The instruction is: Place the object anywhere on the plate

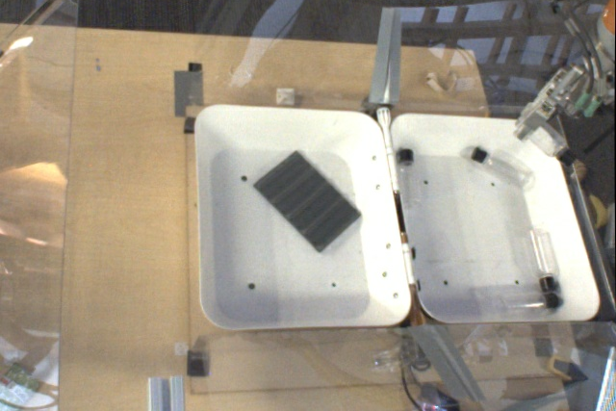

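A dark grey ridged plate (307,200) lies at a slant in the middle of the left bin (221,303). The right bin (577,303) holds clear plastic tubes with black caps. One tube (500,168) lies near the back, its cap towards the left. Another tube (543,257) lies along the right wall, and a third tube (525,302) lies by the front wall. A small black piece (404,155) sits in the back left corner. My gripper (535,121) hangs above the right bin's back right corner, apart from every tube, with nothing seen in it.
A metal post (387,53) stands behind the seam between the two bins. Small black clamps (191,91) sit on the wooden bench near the left bin's corners. A clear panel covers the bench's left side. Cables and brackets lie along the front edge.
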